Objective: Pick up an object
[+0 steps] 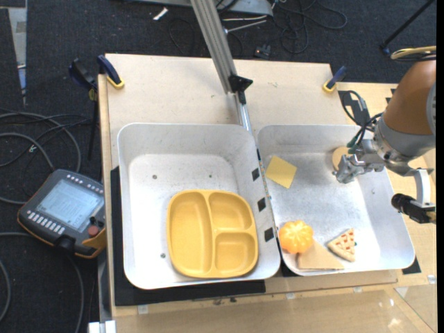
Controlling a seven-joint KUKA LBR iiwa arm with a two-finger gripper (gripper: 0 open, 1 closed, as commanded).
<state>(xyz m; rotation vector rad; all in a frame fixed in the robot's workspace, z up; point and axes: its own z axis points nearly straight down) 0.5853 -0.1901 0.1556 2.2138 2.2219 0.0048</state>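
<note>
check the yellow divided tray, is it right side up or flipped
Right side up: the yellow tray in the left bin shows three open compartments facing up, nothing in them.

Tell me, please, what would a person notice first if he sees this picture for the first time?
Probably the big yellow divided tray, which lies in the left bin and has three compartments. Next, the small things in the right bin: an orange fruit and a toy pizza slice near the front edge, a yellow square piece further back. The gripper is low at the bin's right side.
</note>
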